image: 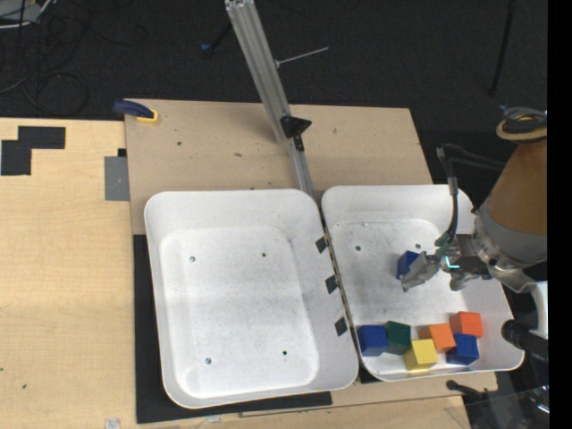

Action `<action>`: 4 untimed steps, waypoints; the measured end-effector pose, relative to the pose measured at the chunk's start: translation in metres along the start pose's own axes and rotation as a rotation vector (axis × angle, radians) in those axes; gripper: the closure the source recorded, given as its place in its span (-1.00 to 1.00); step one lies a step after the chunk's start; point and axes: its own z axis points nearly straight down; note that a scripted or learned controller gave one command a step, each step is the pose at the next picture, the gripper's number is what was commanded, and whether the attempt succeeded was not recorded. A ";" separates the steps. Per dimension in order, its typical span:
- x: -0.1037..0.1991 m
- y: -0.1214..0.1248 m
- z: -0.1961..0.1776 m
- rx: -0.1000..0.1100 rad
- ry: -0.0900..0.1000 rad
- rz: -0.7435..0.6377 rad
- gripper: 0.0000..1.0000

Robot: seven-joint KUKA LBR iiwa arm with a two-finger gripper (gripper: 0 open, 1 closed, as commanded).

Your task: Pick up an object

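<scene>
My gripper (438, 279) is low in the right bin (375, 217), near its middle right, with the arm coming in from the right. Its two fingers stand apart, so it is open, and nothing shows between them. A small blue block (408, 263) lies just left of the left finger (417, 277), touching it or nearly so. Along the bin's front edge lie several more blocks: blue (372, 339), green (398, 334), yellow (421, 354), orange (441, 336), red-orange (468, 323) and another blue one (462, 349).
The left bin (179, 231) sits beside the right one, with a black-clipped divider (331, 284) where they meet. A slanted metal rail (264, 70) rises behind the bins. The arm's orange band (523, 181) hangs over the right bin's far right edge.
</scene>
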 end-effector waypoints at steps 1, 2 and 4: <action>-0.001 0.001 -0.002 -0.005 -0.001 0.004 -1.00; -0.004 0.002 0.042 0.001 0.000 0.001 -1.00; -0.010 0.006 0.138 -0.006 0.000 0.002 -1.00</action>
